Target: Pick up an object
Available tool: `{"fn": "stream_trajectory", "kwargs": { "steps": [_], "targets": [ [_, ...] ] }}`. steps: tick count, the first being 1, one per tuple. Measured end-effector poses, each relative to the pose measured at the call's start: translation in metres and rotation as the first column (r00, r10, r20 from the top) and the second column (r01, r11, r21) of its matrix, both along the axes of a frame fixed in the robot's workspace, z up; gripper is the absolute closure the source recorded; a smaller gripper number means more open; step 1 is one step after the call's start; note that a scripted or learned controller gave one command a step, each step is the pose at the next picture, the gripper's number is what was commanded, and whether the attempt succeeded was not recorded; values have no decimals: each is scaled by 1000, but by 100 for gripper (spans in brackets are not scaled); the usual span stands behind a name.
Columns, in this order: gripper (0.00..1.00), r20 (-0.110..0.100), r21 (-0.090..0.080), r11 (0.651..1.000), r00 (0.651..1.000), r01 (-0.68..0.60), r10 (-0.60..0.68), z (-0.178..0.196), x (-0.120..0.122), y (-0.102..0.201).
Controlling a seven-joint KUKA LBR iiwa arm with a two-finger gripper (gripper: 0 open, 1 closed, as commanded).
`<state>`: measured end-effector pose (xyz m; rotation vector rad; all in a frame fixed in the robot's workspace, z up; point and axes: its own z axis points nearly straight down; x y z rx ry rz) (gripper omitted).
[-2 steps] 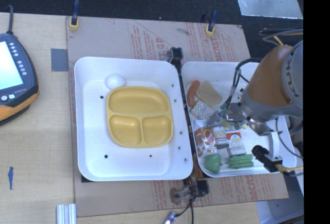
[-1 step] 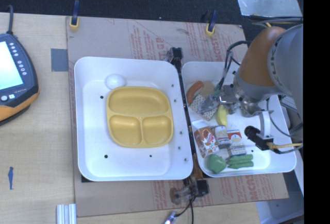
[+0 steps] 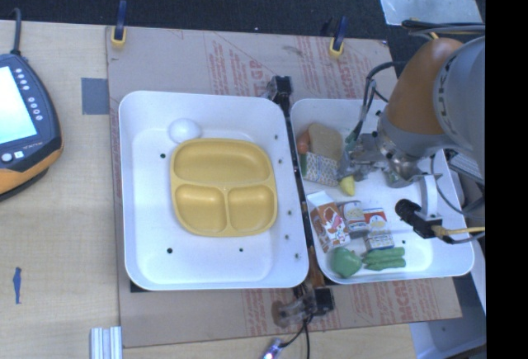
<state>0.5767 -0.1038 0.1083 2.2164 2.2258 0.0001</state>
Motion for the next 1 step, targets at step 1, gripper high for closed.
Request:
{"fn": "stream_trajectory", "kwargs": {
  "steps": [1],
  "targets": [
    [100,-3,3,1000,1000,1,-1,84,-47,76]
  ]
}}
